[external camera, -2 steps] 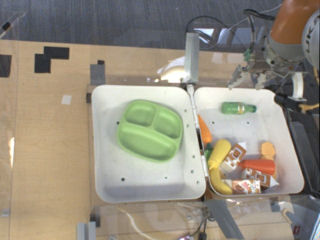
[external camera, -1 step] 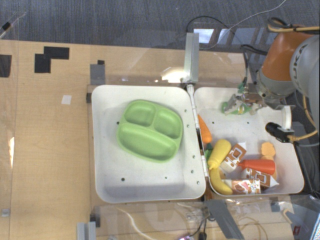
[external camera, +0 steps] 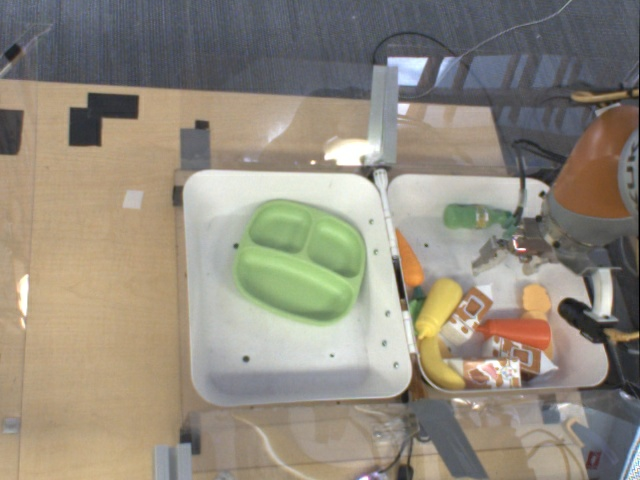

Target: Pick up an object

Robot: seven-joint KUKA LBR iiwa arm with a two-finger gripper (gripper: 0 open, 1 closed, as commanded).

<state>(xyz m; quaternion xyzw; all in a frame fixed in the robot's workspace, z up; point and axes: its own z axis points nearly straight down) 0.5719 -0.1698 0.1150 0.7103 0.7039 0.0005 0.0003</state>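
Nearest the camera, along the lower wall of the right bin (external camera: 590, 373), lie a flat snack packet (external camera: 490, 373) and the tail of a yellow banana (external camera: 440, 366); above them sits a brown and white carton (external camera: 467, 318) lying tilted, and an orange, carrot-like piece (external camera: 518, 331) lies with its long axis across the bin, left to right; a yellow bottle-shaped toy (external camera: 439, 306) rests at a slant beside the carton, its narrow end low and to the left; a small orange disc (external camera: 536, 297) lies just above the carrot-like piece; against the dividing wall an orange strip (external camera: 407, 260) runs roughly top to bottom; near the far wall a green bottle (external camera: 480, 216) lies on its side, long axis left to right, its paler end pointing right toward the arm; the end effector (external camera: 512, 251) hangs over the middle of the right bin, just below that bottle, its grey fingers (external camera: 489, 258) splayed apart at a moderate spread with nothing visible between them; whether the tips touch the bin floor I cannot tell; the orange band of the arm (external camera: 598, 183) looms at the right; the left bin (external camera: 200, 368) carries a green divided tray (external camera: 300, 260), lying flat and slightly turned, with two small compartments toward the far side and one long one toward the near side; both bins rest on the pale wooden desk (external camera: 90, 298).
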